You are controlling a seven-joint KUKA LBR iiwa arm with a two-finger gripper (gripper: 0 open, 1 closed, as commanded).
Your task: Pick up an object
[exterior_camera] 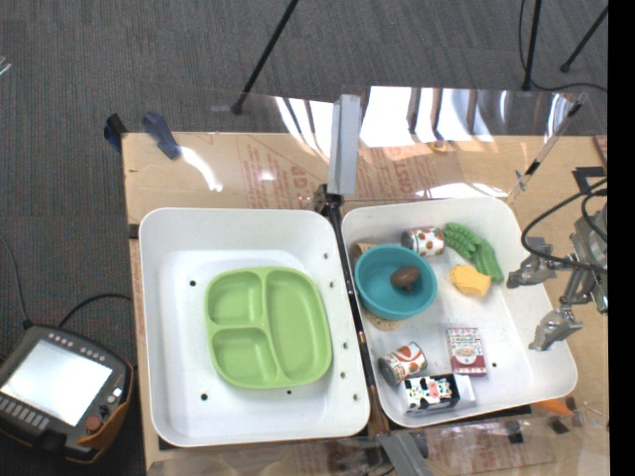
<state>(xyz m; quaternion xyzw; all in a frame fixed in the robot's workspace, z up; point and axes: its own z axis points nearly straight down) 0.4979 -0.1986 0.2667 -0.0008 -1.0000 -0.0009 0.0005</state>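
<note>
Teal bowl holds a brownish, perhaps rounded lump.

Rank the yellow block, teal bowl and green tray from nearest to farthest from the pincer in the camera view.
1. Yellow block: right bin, nearest the pincer at the bin's right edge.
2. Teal bowl: right bin, left part.
3. Green tray: left bin, farthest.

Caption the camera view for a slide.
Gripper open at right bin's edge; green tray in left bin.
</note>
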